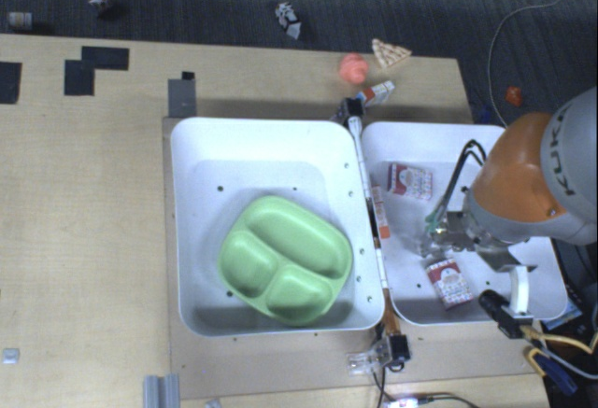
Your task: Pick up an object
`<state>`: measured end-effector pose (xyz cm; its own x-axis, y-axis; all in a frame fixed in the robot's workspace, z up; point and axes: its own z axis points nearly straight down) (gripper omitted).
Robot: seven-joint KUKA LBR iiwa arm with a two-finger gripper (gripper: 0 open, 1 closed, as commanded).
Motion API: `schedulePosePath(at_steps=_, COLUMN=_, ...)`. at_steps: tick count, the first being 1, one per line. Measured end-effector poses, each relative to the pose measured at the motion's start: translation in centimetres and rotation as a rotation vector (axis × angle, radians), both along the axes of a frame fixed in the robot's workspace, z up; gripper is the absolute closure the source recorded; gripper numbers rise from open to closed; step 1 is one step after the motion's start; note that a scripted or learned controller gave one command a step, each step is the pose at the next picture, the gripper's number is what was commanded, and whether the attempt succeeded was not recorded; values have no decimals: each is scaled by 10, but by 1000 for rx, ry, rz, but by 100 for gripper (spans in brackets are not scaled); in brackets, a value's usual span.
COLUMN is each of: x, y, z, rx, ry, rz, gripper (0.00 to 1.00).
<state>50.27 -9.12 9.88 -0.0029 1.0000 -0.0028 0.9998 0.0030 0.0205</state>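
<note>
Camera view: gripper (441, 243) low in right bin (486, 137) above red-and-white packet (449, 283), finger state indiscernible, nothing lifted, pick outstanding.

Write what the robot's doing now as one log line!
arm over right bin | gripper above red-and-white packet | nothing seen held | green divided plate in left bin

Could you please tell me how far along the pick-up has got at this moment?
Done: the arm has reached over the right bin. In hand: the gripper sits low beside the red-and-white packet. Left: nothing is visibly lifted; the packet lies on the bin floor.
</note>
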Motion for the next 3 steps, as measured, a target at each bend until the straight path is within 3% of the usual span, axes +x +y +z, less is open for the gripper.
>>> schedulePosePath(at_steps=1, x=0, y=0, z=0, rx=0, ry=1, rz=0, gripper=0)
schedulePosePath(at_steps=2, x=2, y=1, z=10, rx=0, ry=-4, rz=2, gripper=100)
schedulePosePath(at_steps=3, x=89, y=-71, z=80, rx=1, ry=14, rz=1, gripper=100)
